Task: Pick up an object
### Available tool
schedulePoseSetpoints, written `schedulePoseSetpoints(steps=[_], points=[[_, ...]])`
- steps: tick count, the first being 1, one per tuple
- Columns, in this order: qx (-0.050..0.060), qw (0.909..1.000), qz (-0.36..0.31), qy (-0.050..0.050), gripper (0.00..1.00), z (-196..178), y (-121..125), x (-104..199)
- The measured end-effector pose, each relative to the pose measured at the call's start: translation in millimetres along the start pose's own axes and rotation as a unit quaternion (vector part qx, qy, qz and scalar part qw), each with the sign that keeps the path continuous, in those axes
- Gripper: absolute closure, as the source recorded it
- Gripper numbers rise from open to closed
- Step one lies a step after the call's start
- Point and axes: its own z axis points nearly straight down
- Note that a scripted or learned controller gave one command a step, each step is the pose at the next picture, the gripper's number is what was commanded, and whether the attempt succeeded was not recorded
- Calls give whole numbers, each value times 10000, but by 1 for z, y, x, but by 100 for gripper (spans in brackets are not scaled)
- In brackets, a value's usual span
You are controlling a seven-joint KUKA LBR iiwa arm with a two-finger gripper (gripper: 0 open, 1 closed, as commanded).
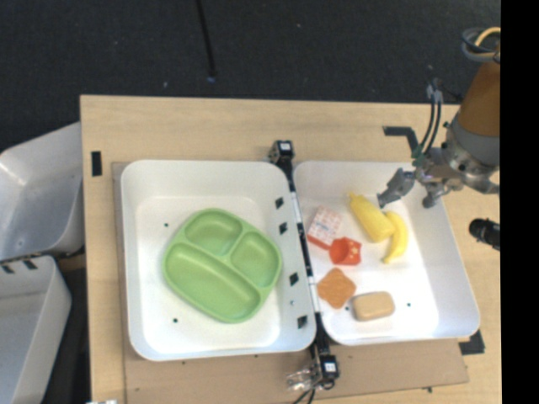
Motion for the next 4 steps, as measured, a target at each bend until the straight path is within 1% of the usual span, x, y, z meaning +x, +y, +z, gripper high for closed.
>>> schedulePoseSetpoints(steps=[1, 2, 3, 4], points=[[-70, 10000, -11, -8, 0, -8, 2, 1], [-40, 10000, -9, -8, 0, 54, 3, 5], [-47, 10000, -20, -12, 0, 99, 10, 8], [-54, 10000, 7, -15, 0, 136, 10, 7]])
